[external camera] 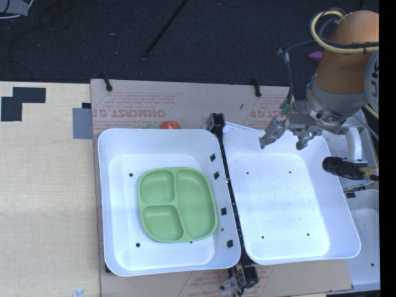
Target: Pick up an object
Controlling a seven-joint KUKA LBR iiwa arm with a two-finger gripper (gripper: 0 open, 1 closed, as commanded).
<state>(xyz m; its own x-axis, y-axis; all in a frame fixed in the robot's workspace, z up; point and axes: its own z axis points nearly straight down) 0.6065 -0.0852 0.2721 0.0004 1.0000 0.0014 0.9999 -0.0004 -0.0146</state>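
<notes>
Dark floor (185,30), pale wooden bench (43,197)

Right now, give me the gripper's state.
Gripper: open, holding nothing, above the right bin's far edge.

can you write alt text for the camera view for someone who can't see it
A green three-compartment plate lies flat in the left white bin, while the robot's gripper hangs open with nothing between its fingers over the far edge of the right white bin. A small red object sits just behind the left bin.
</notes>
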